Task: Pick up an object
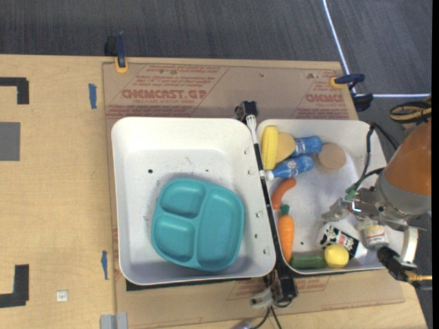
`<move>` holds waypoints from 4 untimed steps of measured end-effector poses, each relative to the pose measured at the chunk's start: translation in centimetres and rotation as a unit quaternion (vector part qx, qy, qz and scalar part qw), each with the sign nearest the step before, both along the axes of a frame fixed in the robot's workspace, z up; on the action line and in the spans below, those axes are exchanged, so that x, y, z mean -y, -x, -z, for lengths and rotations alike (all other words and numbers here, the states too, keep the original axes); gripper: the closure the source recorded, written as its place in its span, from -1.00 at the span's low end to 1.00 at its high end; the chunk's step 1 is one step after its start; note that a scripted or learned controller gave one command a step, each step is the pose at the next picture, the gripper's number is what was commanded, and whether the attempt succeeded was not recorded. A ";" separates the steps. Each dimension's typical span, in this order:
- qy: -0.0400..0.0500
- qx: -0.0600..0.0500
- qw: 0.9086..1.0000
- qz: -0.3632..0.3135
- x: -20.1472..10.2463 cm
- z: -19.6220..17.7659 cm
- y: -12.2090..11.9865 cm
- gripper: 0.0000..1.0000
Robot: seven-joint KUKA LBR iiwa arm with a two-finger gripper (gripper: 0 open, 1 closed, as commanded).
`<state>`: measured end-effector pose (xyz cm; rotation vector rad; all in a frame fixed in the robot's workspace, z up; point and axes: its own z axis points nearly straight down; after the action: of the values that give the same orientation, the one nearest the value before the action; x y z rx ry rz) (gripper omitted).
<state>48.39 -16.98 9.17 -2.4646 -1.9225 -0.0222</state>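
Note:
My gripper [351, 208] hangs over the right side of the right bin [312, 201], below the arm's orange band [413, 162]. Just under and in front of it lie a black-and-white patterned item [334, 238], a yellow lemon [337, 255] and a small white bottle [374, 235]. A green cucumber [308, 260] rests along the bin's front wall. An orange carrot [285, 232] and a red-orange pepper [282, 190] lie by the left wall. At the back are a yellow banana-like piece [269, 146], two blue bottles [300, 155] and a tan round item [333, 157].
The left bin [137, 149] holds a teal divided plate [198, 223]. A black clamp [245, 110] sits where the two bins meet at the back. Cables run along the arm at the right edge of the bench.

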 end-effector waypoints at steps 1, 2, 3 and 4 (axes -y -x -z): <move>0.011 0.003 0.997 0.070 -7.8 0.5 -0.3 -1.00; 0.011 0.000 0.999 0.043 -7.4 0.5 -3.8 -1.00; 0.012 0.002 0.998 -0.058 -7.3 0.5 -9.4 -1.00; 0.006 -0.020 0.992 -0.122 -6.7 0.8 -17.5 -1.00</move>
<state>65.92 -10.24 8.39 -2.2002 -2.1962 0.0410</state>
